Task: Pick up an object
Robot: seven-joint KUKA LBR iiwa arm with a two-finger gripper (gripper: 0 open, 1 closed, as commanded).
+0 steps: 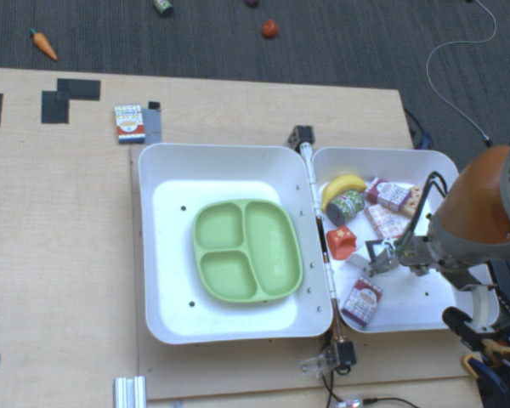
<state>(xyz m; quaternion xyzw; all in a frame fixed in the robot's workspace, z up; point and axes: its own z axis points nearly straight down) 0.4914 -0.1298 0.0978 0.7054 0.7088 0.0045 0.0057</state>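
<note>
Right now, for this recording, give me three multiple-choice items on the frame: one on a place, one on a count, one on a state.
1. Where does the green divided plate lie?
A. In the left bin
B. In the right bin
C. On the bare bench

2. How many compartments does the plate have?
A. Two
B. Three
C. Five

3. How does the plate stand?
A. Upside down
B. Tipped against the bin wall
C. Flat, open side up, nothing in it

Answers:
1. A: the plate sits in the middle of the left bin, while the banana and the packets are in the right one.
2. B: two small sections and one long section show.
3. C: its ridges and hollows face the camera, and all are bare green.
</note>
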